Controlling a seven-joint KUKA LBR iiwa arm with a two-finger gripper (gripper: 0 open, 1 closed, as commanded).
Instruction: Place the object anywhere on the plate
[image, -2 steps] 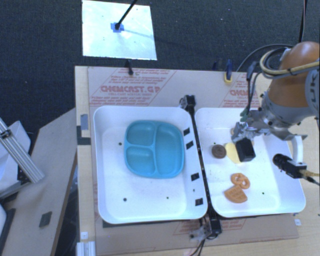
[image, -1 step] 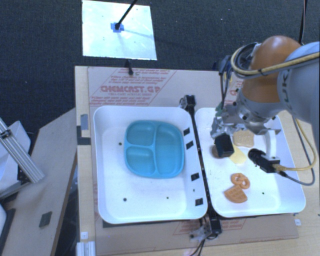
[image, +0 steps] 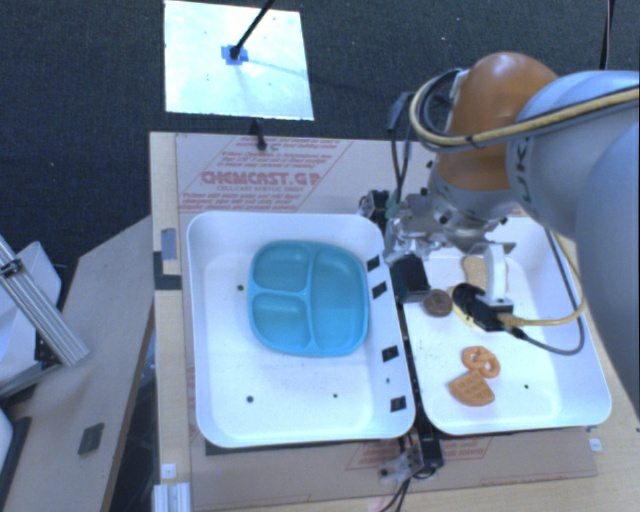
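Nothing sitting on plate (image: 305, 298) yet, left bin (image: 300, 410).
Hovering gripper (image: 408, 275) near cookie (image: 437, 302), right bin's (image: 540, 400) left edge; grip state: cannot tell.

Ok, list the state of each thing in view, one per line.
Blue plate: lying flat in the left bin, nothing on it.
Gripper: low over the divide between the bins, at the right bin's left edge.
Brown round piece: on the right bin's floor, beside the gripper.
Pretzel: lying flat in the right bin.
Orange piece: lying flat, just in front of the pretzel.
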